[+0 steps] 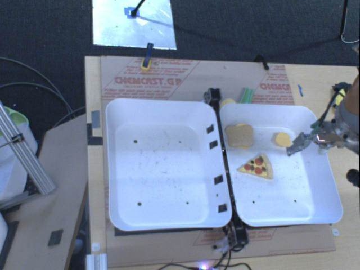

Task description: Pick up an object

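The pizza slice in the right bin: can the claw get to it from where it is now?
Probably yes. The pizza slice lies flat in the open, apart from the bread, and the claw hangs just up and right of it.

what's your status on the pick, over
Gripper low over right bin, holding nothing. Small yellow piece just beside it. Pizza slice and tan bread piece nearby, untouched.

Pizza slice (256, 166) in right bin (315, 207)
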Controlling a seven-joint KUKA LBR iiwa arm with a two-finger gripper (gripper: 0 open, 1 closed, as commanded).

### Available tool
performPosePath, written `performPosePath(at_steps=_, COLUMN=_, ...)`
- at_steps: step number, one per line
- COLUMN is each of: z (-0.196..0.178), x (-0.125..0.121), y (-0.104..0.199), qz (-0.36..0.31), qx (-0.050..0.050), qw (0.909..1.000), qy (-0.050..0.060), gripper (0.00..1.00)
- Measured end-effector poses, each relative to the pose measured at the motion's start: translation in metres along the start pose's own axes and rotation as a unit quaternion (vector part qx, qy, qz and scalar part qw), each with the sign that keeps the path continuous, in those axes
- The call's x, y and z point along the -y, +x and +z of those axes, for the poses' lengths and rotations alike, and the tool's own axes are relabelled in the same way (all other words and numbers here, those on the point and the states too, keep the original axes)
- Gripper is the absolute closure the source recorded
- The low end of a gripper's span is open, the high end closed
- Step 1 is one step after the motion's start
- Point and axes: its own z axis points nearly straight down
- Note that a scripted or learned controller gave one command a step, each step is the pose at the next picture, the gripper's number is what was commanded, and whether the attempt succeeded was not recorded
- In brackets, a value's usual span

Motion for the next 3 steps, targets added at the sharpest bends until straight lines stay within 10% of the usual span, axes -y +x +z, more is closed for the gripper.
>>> performPosePath(at_steps=1, z=0.128, x=0.005, y=0.069, qz=-0.003, qx=-0.003, qw=1.0, qy=0.004, gripper=0.0)
performPosePath(at_steps=2, z=0.124, x=-0.044, y=0.1, qz=-0.003, qx=0.0, qw=1.0, qy=-0.002, gripper=0.0)
performPosePath(at_steps=3, z=0.113, x=-0.043, y=0.097, qz=-0.001, qx=0.0, qw=1.0, qy=-0.002, gripper=1.0)
